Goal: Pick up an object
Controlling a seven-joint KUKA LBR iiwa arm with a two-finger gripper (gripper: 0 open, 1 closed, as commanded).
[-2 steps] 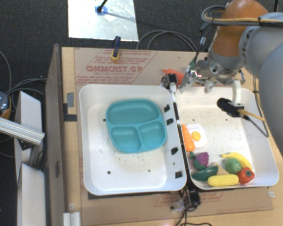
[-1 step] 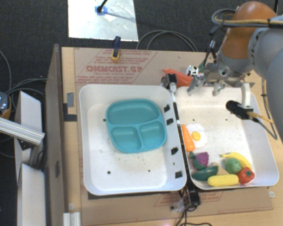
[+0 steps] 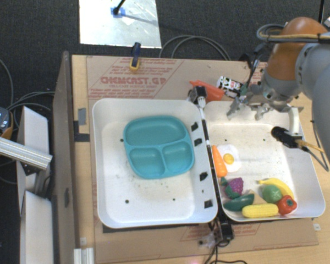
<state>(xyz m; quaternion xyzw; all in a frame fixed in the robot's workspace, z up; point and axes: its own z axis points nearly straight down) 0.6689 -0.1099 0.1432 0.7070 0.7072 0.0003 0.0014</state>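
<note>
The gripper (image 3: 246, 112) hangs well past the egg (image 3: 229, 158), fingers spread apart (nothing between them). A carrot (image 3: 218, 161) lies just beside the egg, with purple grapes (image 3: 235, 186) nearer the camera.

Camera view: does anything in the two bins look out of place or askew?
Nothing looks spilled or damaged. The teal plate sits slightly turned against the walls of the left bin. In the right bin, the carrot lies along the wall between the bins.
</note>
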